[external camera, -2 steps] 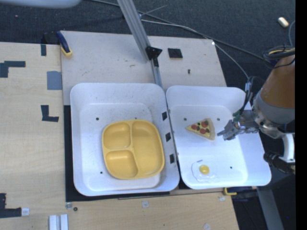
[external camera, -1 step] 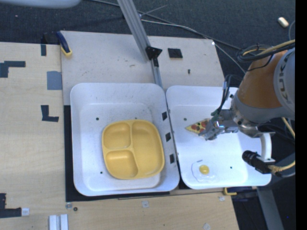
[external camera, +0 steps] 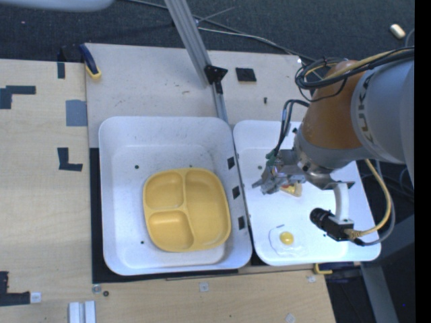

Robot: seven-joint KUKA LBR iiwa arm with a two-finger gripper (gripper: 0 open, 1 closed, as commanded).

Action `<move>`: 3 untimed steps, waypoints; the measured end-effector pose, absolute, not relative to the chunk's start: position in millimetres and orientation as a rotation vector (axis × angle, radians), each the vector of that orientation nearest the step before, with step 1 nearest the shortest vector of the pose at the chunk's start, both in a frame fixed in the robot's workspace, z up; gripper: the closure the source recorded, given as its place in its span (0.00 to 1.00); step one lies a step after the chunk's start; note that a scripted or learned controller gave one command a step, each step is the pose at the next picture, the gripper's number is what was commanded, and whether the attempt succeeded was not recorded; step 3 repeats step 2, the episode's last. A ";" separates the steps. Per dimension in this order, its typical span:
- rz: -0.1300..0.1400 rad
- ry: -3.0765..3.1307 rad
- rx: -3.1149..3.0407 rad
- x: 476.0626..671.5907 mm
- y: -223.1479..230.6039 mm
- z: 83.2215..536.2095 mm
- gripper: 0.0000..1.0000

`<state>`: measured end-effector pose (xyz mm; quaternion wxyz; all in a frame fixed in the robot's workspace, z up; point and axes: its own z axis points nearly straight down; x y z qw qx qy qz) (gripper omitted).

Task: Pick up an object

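We see two shallow white plastic bins side by side on the bench. The left bin [external camera: 121, 147] holds a yellow three-compartment plastic plate [external camera: 186, 208], lying flat toward its near right corner. A thin grey metal pole [external camera: 195, 46] crosses the bench at a slant and ends at a black clip by the seam between the bins.

The right bin [external camera: 252, 140] holds a small fried-egg toy, white with a yellow yolk [external camera: 286, 238], flat near its front edge. A small orange-and-white object [external camera: 292, 190] lies near the middle of this bin, largely covered by the arm; we cannot tell its shape or long axis.

The grey arm with its orange band [external camera: 337, 113] reaches in from the right. The two-finger gripper [external camera: 271, 179] hangs low just left of the orange-and-white object. We cannot tell its opening or whether it holds anything.
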<state>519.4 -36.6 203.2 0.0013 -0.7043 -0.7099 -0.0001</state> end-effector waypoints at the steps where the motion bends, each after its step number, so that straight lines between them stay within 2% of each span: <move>1: 0.001 -2.227 -2.211 505.8 14.2 210.0 1.00; 2: 0.002 -2.227 -2.211 506.4 68.1 204.7 1.00; 3: 0.002 -2.227 -2.211 506.4 68.1 204.7 1.00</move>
